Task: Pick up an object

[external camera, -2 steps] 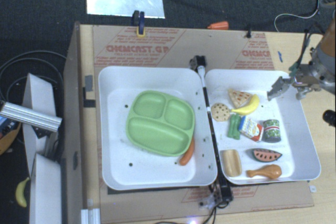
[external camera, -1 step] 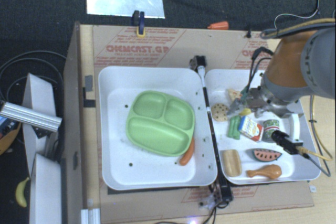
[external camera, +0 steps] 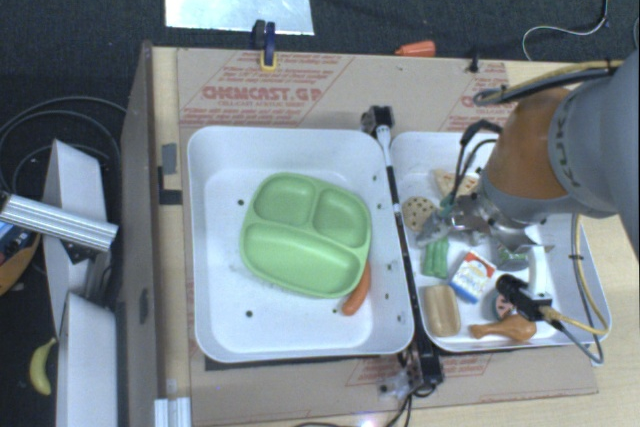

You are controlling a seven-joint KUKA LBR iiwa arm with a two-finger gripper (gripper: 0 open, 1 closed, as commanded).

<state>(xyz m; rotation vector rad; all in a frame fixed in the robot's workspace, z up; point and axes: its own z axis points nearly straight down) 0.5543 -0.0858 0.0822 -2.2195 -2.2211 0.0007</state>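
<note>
Gripper low in right bin, finger state unclear, cardboard printed "CHEMCAST GP"

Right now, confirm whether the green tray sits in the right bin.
No, the green tray lies in the left bin, with an orange carrot beside it.

A robotics lab or test cell is indicated. A bench covered by printed cardboard sheeting is set on dark carpet, with two white bins fixed side by side on it. A grey arm with an orange band is seen at the bench's right edge. Loose black cables are trailed over the floor beyond the left edge, beside aluminium framing, and clamps are placed along the far edge.
</note>
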